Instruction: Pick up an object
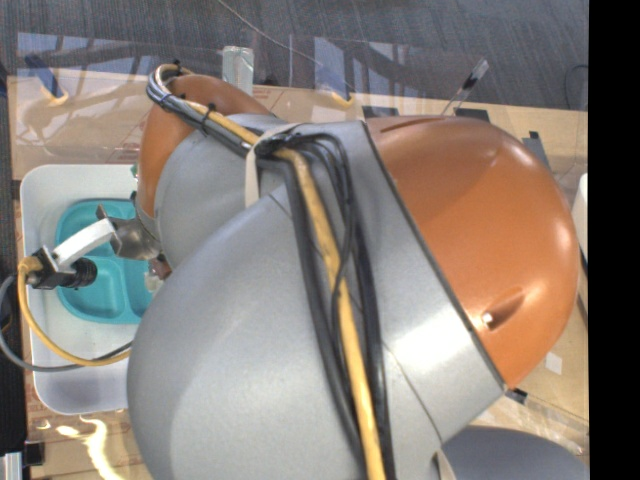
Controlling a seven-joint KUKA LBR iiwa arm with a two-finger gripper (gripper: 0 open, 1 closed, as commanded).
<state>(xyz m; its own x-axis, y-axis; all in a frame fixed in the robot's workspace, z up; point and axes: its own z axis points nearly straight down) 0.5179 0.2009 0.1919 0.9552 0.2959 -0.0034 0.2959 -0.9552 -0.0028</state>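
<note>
Camera view: the grey robot arm with its glossy orange band [470, 228] takes up most of the picture. It reaches in from the right and bends down toward the left side of the wood-coloured worktop [300, 103]. A bundle of black and yellow cables [320, 268] runs along the arm's upper side, fastened at a joint near the top centre.

At the worktop's left edge stands a shallow white plastic bin [45, 193] with rounded corners. Its right part is hidden under the arm.

In that bin lies the task's thing, a teal plastic tray with a raised rim and rounded corners [105, 293]. It looks smooth and slightly glossy, with a flat sunken floor and a lighter teal rim. It sits toward the bin's far right, and its right side passes out of sight beneath the arm.

The tool [140, 243] comes out from under the arm's grey casing, directly over the tray's upper right part. Its metal end is mostly covered, so I cannot tell whether it is open, closed or gripping anything, nor whether it touches the tray.

A white block and a black cylinder [62, 268] stick out to the left over the tray. A yellow cable [30, 338] loops from them down along the bin's left side.
</note>
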